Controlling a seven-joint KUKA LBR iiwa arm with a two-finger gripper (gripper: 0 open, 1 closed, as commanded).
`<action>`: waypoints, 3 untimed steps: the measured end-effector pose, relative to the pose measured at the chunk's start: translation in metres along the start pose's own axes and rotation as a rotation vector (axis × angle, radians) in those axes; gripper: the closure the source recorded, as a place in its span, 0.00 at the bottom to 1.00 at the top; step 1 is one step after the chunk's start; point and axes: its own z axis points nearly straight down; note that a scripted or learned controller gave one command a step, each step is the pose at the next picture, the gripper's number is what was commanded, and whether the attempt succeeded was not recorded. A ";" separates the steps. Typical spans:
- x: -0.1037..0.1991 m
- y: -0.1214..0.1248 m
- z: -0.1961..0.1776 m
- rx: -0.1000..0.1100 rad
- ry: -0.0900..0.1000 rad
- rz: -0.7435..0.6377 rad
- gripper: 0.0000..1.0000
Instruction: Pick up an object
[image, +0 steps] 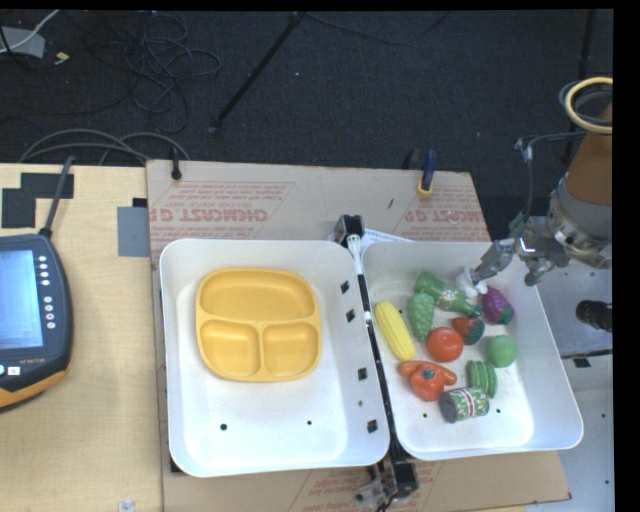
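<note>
A grey robot arm reaches over the right white bin (560, 400). Its tool (487, 272) hangs just above a purple toy vegetable (497, 305), holding nothing; its opening cannot be judged. Toy foods crowd just below and left of it. A good pick would centre over one piece, clear of neighbours.

The arm (585, 190) is cut off at the right edge, and its jaws look too small and blurred to read.
</note>
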 end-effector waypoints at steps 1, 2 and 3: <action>0.011 -0.025 0.131 0.000 0.000 0.000 0.00; 0.010 -0.025 0.119 0.003 0.002 0.000 1.00; 0.075 0.032 0.063 -0.008 0.000 -0.005 1.00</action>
